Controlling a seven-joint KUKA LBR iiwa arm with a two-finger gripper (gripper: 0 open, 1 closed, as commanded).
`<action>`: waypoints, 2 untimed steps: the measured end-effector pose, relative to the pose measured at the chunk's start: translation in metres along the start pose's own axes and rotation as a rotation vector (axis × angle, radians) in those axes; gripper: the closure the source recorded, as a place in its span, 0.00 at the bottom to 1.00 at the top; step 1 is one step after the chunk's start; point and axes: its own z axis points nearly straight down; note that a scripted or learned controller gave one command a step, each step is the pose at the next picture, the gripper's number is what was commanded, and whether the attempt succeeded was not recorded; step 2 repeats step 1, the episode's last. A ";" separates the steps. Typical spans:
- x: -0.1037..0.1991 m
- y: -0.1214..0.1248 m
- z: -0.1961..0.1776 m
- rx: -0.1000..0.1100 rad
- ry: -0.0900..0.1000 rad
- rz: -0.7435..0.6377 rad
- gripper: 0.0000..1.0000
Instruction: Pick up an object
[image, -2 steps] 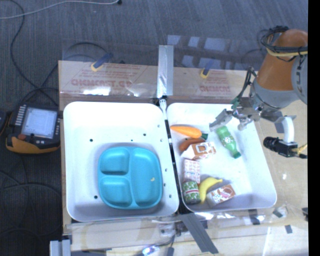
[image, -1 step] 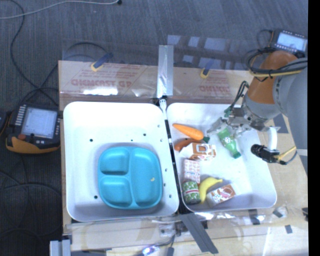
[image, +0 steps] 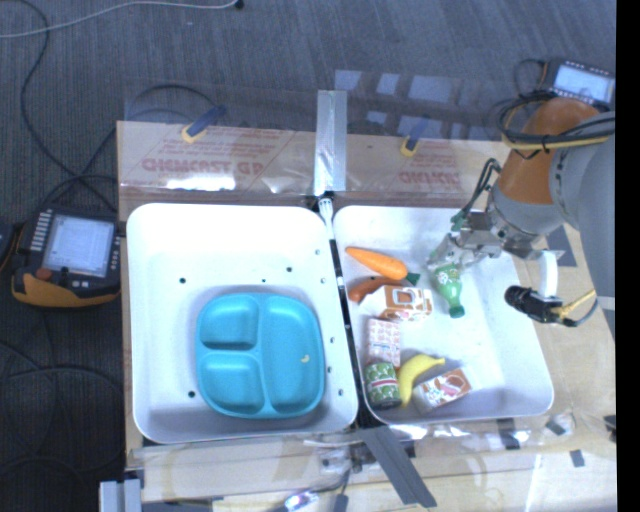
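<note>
I see the arm (image: 560, 170) come in from the right, over the right bin (image: 520, 375). Its gripper (image: 462, 252) hangs low, just above a green bottle (image: 449, 288). I cannot tell if the fingers are apart or together; they are too small and dark against the bottle top. The bottle does not look lifted. It lies in the bin, tilted, with its top up near the gripper.

Lots of things crowd close by. An orange carrot (image: 377, 262) lies just left of the gripper. Below it is a small brown thing (image: 362, 288) by the bin wall. A little box (image: 408, 301) sits right beside the bottle, nearly touching it. Lower down I see a pink pack (image: 384, 340), a green can (image: 380, 384), a banana (image: 418, 370) and a red carton (image: 447, 388), all bunched in the near left corner. The right side of this bin is bare.

The left bin (image: 160, 250) holds 1 blue tray (image: 261, 355) with 3 parts. A tiny yellow speck lies on it.

A black cable end (image: 535, 303) hangs off the arm over the right rim. A handset (image: 65, 257) lies on the floor, left of the bins.
</note>
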 end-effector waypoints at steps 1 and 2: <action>-0.021 -0.013 -0.150 -0.004 -0.001 -0.175 1.00; -0.021 -0.013 -0.150 -0.004 -0.001 -0.175 1.00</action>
